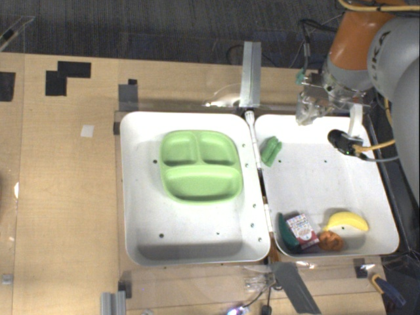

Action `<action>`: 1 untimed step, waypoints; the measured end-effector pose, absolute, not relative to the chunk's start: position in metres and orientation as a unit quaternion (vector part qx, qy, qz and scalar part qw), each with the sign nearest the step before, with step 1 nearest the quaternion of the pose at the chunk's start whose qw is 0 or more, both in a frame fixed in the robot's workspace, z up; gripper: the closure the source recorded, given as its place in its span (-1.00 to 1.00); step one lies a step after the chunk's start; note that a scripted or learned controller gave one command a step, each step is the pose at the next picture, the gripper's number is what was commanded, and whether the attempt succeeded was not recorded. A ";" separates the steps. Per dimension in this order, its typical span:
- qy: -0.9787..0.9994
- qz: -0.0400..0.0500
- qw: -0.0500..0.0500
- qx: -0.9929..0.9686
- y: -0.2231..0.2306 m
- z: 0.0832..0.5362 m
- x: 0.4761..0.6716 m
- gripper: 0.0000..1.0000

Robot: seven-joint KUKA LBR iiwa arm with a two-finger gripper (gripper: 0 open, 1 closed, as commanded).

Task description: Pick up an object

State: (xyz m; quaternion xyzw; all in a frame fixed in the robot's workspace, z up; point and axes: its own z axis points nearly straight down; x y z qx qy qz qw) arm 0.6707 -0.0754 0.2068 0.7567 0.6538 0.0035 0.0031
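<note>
the gripper [308, 113] hangs over the far rim of the right bin [308, 176], carrying nothing that i can see; whether it is apart or together i cannot tell. nearest, down and to its left, a green block [270, 150] leans on the divider. farther toward the near wall lie a small box [300, 226] and a banana [347, 222]. best to descend squarely over one item, clear of walls.

Fixed cam above bench [59, 176], angled down, prob. mid-range.
</note>
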 end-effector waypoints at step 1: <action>0.654 0.002 0.002 0.756 -0.075 0.205 0.670 -1.00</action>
